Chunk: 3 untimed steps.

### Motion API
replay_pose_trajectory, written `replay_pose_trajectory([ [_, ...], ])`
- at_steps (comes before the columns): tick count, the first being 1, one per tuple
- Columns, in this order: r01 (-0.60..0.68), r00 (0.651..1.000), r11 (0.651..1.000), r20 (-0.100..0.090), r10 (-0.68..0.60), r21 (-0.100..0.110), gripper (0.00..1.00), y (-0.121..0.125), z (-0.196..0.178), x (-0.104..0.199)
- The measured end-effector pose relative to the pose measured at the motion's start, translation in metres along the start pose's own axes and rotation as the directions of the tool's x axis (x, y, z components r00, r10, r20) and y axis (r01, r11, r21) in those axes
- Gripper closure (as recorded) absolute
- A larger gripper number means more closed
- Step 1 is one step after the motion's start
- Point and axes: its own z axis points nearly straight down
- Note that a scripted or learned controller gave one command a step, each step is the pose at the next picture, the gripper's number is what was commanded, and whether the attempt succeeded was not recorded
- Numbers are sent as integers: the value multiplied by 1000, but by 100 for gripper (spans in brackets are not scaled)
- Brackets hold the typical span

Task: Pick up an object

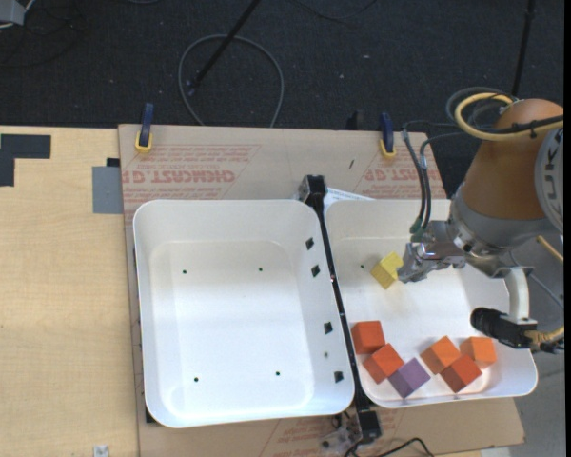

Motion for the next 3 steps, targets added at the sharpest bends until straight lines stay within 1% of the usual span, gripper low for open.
replay_pose_trajectory([
  [1,-1,1000,1000,0,1,3,100,0,-32,-1],
  [2,5,1000,1000,-1,-5,5,100,-2,-27,61],
  [3,4,1000,1000,-1,-4,5,100,-18,-28,112],
])
